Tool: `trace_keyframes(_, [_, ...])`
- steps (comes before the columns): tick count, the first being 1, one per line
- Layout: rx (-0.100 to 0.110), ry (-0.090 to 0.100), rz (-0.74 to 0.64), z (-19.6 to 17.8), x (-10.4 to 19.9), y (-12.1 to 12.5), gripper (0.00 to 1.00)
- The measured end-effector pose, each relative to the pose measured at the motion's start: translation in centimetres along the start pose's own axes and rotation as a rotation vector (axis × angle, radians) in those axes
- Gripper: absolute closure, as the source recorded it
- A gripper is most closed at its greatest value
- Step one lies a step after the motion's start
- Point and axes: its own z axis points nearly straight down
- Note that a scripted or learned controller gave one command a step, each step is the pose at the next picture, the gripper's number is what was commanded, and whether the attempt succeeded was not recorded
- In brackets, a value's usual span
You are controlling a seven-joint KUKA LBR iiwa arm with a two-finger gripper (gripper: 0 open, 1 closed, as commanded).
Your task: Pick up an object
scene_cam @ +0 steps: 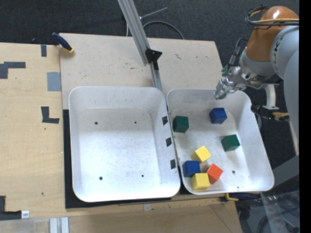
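Nearest the camera, in the right bin (252,130): a yellow cube (200,181), an orange cube (214,172) and a blue cube (191,168) bunched together, a second yellow cube (202,154) just behind. Farther back, a green cube (230,142), another green cube (181,124) and a second blue cube (218,115), well apart. Beyond, over the far rim, the gripper (221,93), holding nothing visible; jaw state impossible to tell. Left bin (77,130) alongside.

Bins (121,93) looked smooth white plastic, speckled dull. Counter (29,130) was matt pale wood. Slanted pole (133,21) appeared brushed metal.
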Motion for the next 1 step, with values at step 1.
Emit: trace_keyframes(1, [0.000,0.000,-0.001,-5.10,0.03,0.17,1.00])
